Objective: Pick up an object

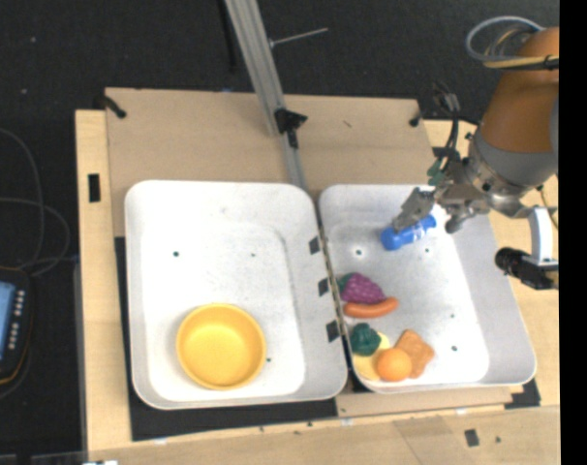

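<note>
My gripper (431, 217) hangs over the back of the right bin (487, 327), coming in from the right. A small blue object (408, 232) sits right at its tip, partly covered by it. I cannot make out whether the blue object is gripped or merely lies under the tip. At the bin's front left lie purple grapes (361, 287), an orange-red carrot-like piece (369, 308), a green item (363, 338), an orange ball (393, 365) and an orange-brown piece (417, 347).
The left bin (216, 221) holds a yellow bowl (221, 345) at its front. A grey metal pole (260, 56) slants down to the divide between the bins at the back. Bare bin floor lies to the right of the toy food.
</note>
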Tool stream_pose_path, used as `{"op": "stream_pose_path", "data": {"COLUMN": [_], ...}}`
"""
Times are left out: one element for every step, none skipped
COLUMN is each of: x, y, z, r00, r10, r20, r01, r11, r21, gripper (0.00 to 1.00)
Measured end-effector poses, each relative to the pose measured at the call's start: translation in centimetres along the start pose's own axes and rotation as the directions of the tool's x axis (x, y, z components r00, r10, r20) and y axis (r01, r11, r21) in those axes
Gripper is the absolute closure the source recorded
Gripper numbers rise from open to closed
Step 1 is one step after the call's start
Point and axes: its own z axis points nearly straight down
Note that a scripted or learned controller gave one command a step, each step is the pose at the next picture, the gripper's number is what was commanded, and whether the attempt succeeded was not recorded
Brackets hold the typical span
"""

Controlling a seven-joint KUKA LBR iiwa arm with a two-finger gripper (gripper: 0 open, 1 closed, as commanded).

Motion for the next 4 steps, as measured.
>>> {"op": "stream_pose_path", "data": {"x": [0.0, 0.7, 0.5, 0.4], "y": [0.0, 0.3, 0.7, 0.6], "z": [0.0, 5.9, 12.1, 15.4], "r00": [1.000, 1.000, 1.000, 1.000], "r10": [0.001, 0.002, 0.004, 0.003], "r20": [0.000, 0.001, 0.001, 0.002], "r01": [-0.001, -0.002, -0.004, -0.004], "r11": [1.000, 1.000, 1.000, 1.000], "r21": [0.000, 0.006, 0.006, 0.004], "gripper": [0.00, 0.00, 0.00, 0.00]}}
